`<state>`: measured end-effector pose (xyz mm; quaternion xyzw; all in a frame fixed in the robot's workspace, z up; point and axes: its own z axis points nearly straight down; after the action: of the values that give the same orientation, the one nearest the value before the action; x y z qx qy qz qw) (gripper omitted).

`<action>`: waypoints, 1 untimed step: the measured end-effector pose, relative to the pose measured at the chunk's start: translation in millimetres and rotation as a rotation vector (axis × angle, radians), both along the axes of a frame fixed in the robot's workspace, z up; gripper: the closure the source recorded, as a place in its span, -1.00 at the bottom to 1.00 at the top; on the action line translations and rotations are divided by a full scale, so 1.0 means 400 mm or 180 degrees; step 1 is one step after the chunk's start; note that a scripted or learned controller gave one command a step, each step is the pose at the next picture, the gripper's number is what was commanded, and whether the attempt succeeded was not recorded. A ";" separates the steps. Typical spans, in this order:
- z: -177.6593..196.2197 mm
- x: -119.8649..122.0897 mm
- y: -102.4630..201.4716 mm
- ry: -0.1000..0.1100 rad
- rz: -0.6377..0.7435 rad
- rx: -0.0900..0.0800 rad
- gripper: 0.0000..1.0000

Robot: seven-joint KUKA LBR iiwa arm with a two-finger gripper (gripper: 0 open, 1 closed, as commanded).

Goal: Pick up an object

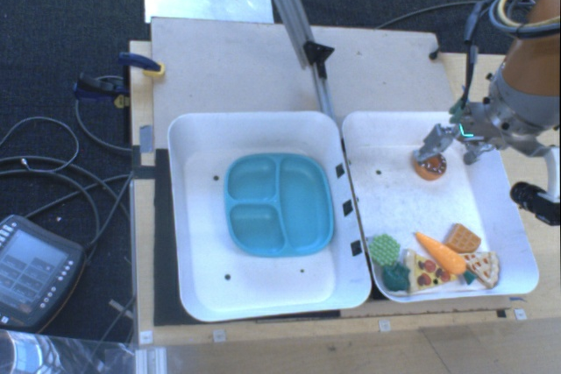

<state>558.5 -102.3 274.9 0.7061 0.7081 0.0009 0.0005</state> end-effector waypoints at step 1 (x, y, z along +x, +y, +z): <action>-0.157 0.006 0.000 0.0023 -0.0008 0.0001 -1.00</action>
<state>560.8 -102.2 212.3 0.7069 0.7073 -0.0015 -0.0021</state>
